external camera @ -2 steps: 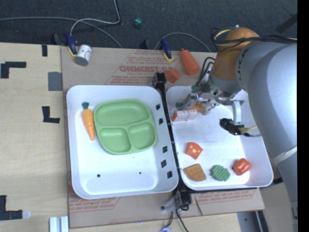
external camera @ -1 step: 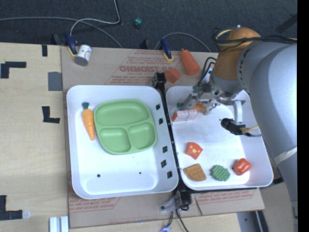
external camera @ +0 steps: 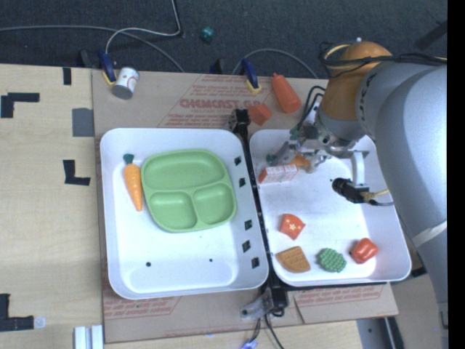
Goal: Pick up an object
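Bench, slanted view from above. Two white bins side by side on a brown cardboard sheet [external camera: 203, 104].

Left bin [external camera: 174, 271], centre-left of frame: green divided plate [external camera: 190, 190] lies flat in its upper half. A toy carrot [external camera: 133, 184] lies along the plate's left edge, green top pointing to the top of the frame.

Right bin [external camera: 327, 209], centre-right: grey arm [external camera: 407, 144] enters from the right edge. The gripper [external camera: 290, 155] is low over the bin's upper left corner. Whether it is wide or narrow cannot be told, and nothing is seen held in it.

- Red-and-white piece [external camera: 278, 173]: on the bin floor just below the gripper, close to the bin's left wall. Contact with the gripper cannot be told.
- Small orange piece [external camera: 302, 163]: just right of the red-and-white piece, partly under the gripper.
- Red piece with a pale mark [external camera: 291, 225]: mid-left of the bin, well apart from the gripper.
- Along the lower edge, left to right: tan wedge [external camera: 293, 259], green knobbly ball [external camera: 332, 260], red round piece [external camera: 364, 250].

Outside the bins, on the cardboard above the right bin: orange tapered piece [external camera: 285, 94], and a small orange block [external camera: 259, 113] near the bins' shared corner. A white can [external camera: 126, 81] lies at the cardboard's upper left corner.
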{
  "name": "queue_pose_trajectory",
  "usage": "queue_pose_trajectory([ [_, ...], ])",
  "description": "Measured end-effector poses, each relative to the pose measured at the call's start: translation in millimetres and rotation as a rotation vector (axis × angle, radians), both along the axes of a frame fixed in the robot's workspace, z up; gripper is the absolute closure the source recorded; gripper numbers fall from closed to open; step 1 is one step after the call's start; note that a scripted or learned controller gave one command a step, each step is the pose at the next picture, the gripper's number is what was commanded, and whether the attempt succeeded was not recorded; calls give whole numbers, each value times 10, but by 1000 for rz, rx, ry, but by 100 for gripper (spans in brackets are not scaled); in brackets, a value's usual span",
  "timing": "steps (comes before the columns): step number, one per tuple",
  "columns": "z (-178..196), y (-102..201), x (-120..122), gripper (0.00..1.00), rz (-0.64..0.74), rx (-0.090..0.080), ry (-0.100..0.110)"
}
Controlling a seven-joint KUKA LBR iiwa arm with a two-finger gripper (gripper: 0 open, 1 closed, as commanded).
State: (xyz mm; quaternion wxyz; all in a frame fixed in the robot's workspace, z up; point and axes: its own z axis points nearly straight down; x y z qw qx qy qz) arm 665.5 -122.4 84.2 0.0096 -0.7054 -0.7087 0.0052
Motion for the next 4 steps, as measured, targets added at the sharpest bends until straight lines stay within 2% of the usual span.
queue_pose_trajectory([
  [1, 0, 5, -1, 0, -1, -2, 0],
  [2, 83, 4, -18, 100, -1, -1, 8],
  [3, 266, 103, -441, 100, -4, -7, -20],
  [4, 263, 106, -442, 0, -4, -6, -19],
])
